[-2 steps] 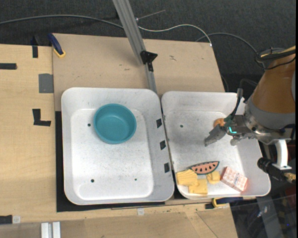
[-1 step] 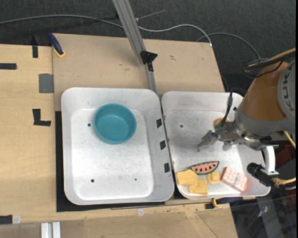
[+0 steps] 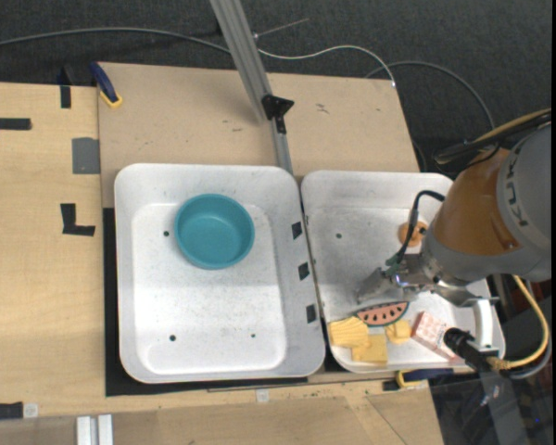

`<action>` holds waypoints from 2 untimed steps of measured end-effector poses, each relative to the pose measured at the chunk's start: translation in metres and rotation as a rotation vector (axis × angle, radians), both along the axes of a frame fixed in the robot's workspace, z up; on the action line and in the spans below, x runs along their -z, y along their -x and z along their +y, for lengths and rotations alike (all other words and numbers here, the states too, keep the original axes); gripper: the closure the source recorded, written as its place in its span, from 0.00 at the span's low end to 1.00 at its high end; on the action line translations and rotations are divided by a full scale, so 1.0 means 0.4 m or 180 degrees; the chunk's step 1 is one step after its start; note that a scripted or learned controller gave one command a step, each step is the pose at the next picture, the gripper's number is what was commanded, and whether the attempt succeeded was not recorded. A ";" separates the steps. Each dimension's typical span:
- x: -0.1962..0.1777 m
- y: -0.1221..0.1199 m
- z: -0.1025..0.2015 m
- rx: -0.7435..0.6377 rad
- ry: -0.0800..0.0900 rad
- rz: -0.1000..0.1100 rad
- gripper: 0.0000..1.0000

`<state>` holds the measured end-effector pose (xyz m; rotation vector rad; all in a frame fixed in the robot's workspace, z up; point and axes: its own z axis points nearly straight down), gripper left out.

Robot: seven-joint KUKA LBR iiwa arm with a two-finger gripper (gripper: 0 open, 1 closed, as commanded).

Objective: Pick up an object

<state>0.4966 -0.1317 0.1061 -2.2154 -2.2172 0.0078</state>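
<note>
Fingers perhaps slightly apart, above the watermelon slice, yellow pieces crowding beside.

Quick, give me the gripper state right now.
Gripper: down in the right bin, just above the watermelon slice; open or shut cannot be told.

The scene is viewed from one fixed camera set high above the bench — angled down at a slant. Both white bins — the left bin and the right bin — are taken in whole, from a moderate distance.
</note>
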 end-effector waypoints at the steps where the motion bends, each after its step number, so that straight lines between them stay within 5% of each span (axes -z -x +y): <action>1: 0.042 0.000 0.000 0.0001 0.0007 -0.0023 0.00; 2: 0.017 0.001 0.002 -0.0003 0.0001 -0.0019 1.00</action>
